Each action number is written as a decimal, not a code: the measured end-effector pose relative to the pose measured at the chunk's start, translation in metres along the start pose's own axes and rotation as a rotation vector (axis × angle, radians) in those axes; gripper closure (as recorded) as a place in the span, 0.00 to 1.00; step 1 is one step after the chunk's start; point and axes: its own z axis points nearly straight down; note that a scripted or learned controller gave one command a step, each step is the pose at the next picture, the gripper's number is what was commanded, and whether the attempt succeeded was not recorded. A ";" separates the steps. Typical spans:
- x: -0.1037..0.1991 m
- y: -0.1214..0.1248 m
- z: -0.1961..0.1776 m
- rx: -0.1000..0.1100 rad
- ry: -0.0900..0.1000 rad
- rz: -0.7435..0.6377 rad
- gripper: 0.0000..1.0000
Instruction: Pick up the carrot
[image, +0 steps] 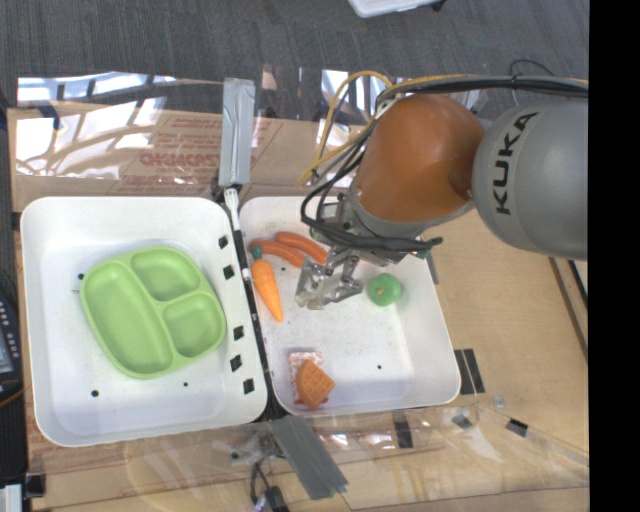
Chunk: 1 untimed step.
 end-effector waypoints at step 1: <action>-0.021 0.004 0.000 0.000 -0.001 -0.570 0.00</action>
